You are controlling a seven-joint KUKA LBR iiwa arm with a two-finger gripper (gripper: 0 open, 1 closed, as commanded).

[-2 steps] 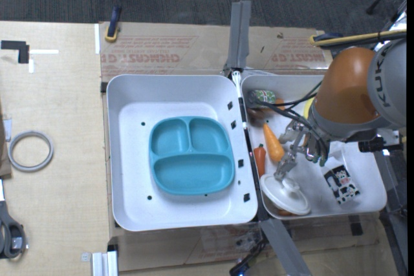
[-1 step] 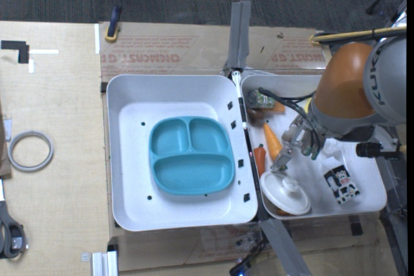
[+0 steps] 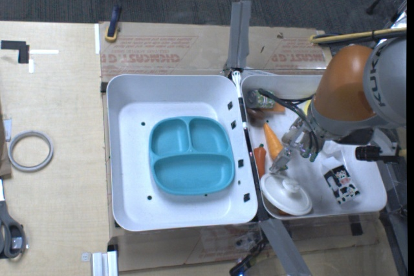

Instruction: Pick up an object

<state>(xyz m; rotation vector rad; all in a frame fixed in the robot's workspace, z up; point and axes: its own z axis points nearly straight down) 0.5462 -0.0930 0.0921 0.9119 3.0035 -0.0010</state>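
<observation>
We see the gripper (image 3: 283, 161) low in the right bin (image 3: 370, 202), just above the white lid (image 3: 286, 196), beside the carrot (image 3: 272, 140); claw state unclear.

Worktop (image 3: 52, 210) of pale wood, on which two shallow white bins are carried side by side: left bin (image 3: 123, 158) and right bin (image 3: 369, 200), resting on a cardboard sheet (image 3: 168, 52). A grey tape ring (image 3: 28, 150) and scissors (image 3: 11, 236) lie at its left edge.
</observation>
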